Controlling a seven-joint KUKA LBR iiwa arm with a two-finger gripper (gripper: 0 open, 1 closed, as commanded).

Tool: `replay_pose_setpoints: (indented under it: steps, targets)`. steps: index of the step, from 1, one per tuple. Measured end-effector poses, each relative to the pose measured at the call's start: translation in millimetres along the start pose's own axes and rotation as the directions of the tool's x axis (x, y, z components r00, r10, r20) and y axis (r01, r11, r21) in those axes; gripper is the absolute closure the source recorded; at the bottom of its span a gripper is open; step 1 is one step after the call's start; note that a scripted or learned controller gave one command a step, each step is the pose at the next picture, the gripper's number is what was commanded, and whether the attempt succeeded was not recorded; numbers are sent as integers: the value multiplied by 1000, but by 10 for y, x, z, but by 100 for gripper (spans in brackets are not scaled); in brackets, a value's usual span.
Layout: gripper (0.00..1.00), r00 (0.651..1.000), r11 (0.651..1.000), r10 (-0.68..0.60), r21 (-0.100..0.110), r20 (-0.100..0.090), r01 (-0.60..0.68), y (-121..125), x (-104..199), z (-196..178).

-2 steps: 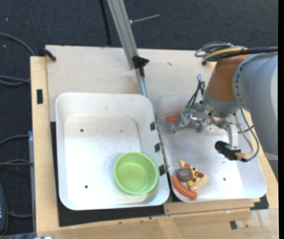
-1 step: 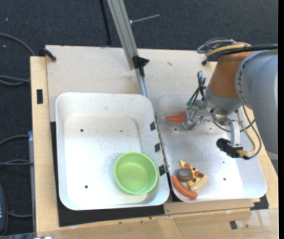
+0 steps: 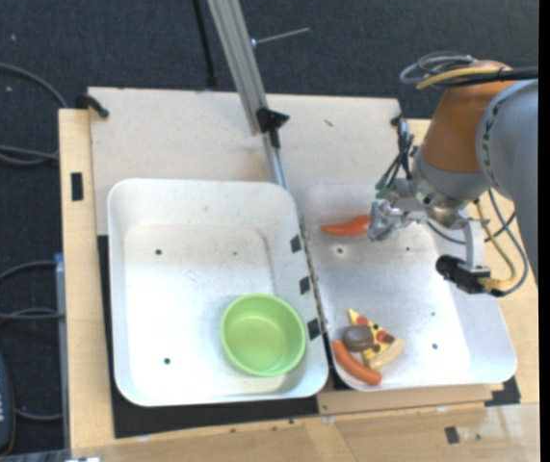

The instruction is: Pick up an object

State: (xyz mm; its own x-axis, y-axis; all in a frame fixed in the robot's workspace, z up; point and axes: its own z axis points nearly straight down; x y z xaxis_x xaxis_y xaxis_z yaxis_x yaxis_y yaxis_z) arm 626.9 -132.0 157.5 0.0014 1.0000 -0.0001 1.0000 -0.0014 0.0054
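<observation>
Jaws: we could not tell from the overhead view whether they were parted or closed; the gripper (image 3: 382, 225) sat right at the end of the orange carrot (image 3: 346, 226), touching or nearly so.
Arm: we saw the grey arm (image 3: 506, 133) with its orange band (image 3: 458, 128) reach in from the right over the far part of the right bin (image 3: 467, 340).
Carrot: it lay in the right bin's far left area, near the divide between the bins.
Other items, right bin: we noted a small heap at the near left corner, comprising a pizza slice toy (image 3: 382, 346), a brown lump (image 3: 356, 336) and a red-orange sausage (image 3: 356, 363).
Left bin (image 3: 178, 229): we recorded a green bowl (image 3: 263, 334), upright, at its near right.
Bench: a slanted metal post (image 3: 241, 51) stood beyond the bins.
</observation>
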Motion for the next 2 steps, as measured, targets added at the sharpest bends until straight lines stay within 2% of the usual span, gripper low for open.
replay_pose_setpoints:
  steps: [1, 2]
  targets:
    - [100, 1000, 1000, -5, -3, 1, 5, 70, 7, -639]
    - [100, 1000, 1000, -5, -1, 1, 5, 86, -2, -1052]
